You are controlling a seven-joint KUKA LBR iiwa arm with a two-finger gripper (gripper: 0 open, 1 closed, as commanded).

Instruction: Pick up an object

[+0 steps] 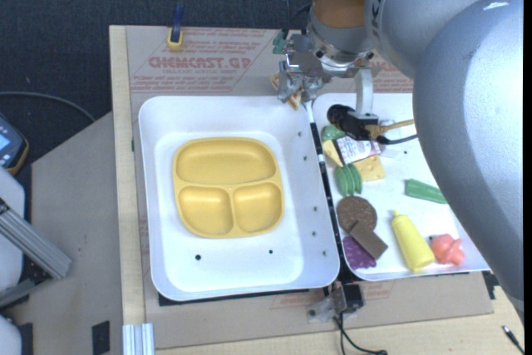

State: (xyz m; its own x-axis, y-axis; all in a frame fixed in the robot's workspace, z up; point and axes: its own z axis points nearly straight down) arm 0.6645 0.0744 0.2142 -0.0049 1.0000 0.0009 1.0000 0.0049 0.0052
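— What takes up most of the view?

— The grey arm point(465, 54), with its orange band just above the tool point(293, 91). The tool hangs over the far rim where the two bins meet, above the brown counter point(208, 54) with its red lettering.

— How far open is the tool?

— That cannot be told from this view, nor whether it has hold of anything.

— What lies around it?

— Below the tool and to its left in the view sits the left bin point(158, 179), carrying a yellow divided plate point(226, 185) well apart from the tool. Below and to its right sits the right bin point(391, 187), which holds the loose things to pick.

— Which of them lies nearest?

— A packet with a red and white label point(359, 150), near the tool and just below and to its right. Further down the same side is a brown disc point(356, 212). The yellow bottle point(411, 241) lies well apart at the near end of that bin, with a pink lump point(447, 249) just beside it. A green piece point(426, 191) lies close to the arm's edge.
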